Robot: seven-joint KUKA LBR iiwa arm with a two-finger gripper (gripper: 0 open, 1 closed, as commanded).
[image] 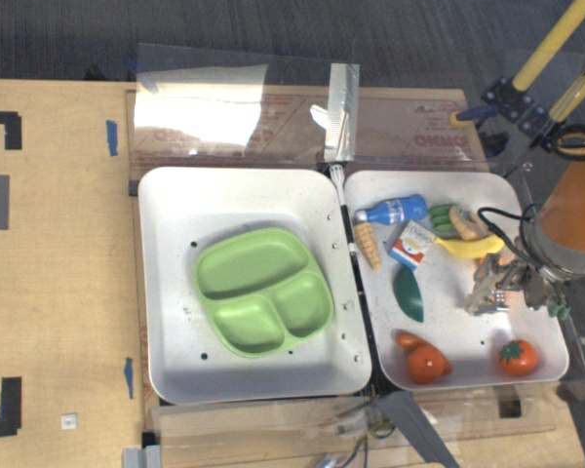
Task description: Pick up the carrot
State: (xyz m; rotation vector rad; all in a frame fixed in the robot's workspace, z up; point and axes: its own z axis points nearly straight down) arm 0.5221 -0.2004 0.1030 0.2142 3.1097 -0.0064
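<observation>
Wooden worktop (58, 261) carries two shallow white bins. One bin (161, 198) holds a green divided plastic plate (263, 289). In the other bin (556, 364), the pale orange carrot with a green top (460, 224), as I take it, lies near the back, not lifted. My grey metal gripper (492, 291) hangs near it, lower down; I cannot tell whether it is clenched or released. I think the pick is not done yet.

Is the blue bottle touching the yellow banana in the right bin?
Apart. The camera view shows the blue bottle near the bin's top left, while the yellow banana lies further right, with bare white floor and a small carton between them.
</observation>
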